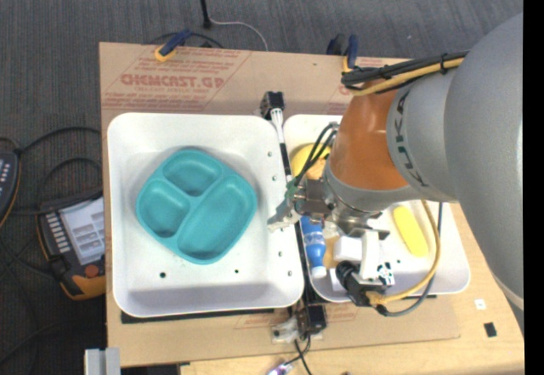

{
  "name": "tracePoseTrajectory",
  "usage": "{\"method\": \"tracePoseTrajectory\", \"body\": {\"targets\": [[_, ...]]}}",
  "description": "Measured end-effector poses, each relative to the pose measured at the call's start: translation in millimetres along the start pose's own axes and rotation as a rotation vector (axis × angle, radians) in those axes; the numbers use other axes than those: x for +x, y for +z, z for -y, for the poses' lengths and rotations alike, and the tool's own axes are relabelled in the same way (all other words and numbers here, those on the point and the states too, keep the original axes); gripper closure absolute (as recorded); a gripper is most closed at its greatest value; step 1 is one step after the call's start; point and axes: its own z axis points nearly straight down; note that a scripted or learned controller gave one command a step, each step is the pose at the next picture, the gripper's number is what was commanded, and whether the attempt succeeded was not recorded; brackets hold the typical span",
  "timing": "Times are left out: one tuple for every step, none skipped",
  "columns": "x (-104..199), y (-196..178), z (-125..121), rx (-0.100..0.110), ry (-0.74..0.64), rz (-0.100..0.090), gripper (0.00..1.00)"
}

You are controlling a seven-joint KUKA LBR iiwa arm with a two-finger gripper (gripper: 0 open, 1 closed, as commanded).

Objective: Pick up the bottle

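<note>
The end effector (pixel 327 220) hangs low over the right bin (pixel 450 275), under the orange band of the arm (pixel 399 144), and whether it is wide or narrow I cannot tell, since the wrist and its cables cover that part. Just beside it, toward the left wall of that bin, lies the bottle (pixel 314 246): a clear body with a blue label and a blue end (part of it tucked under the wrist housing). It rests on the bin floor, so by my reading the pick is not yet done; the approach looks made, while the grasp and the lift are left. Nothing shows the bottle clasped.

The bottle lies flat, its long axis running nearly up and down the view, along the divide between the two bins. The blue end points toward the near edge of the desk (pixel 170 76); the other end is hidden under the arm, so I cannot say which is the cap.

A yellow thing (pixel 411 229) lies further right in the same bin, apart from the bottle. The left bin (pixel 136 280) bears a teal tray (pixel 197 205) with three compartments, well apart from the work.
</note>
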Motion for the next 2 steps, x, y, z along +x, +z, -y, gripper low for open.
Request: {"method": "tracePoseTrajectory", "body": {"targets": [[-16.8, -0.1, -2.7, -0.001, 0.176, 0.0, 0.0], [3.3, 0.1, 0.8, 0.0, 0.544, 0.001, 0.0]]}}
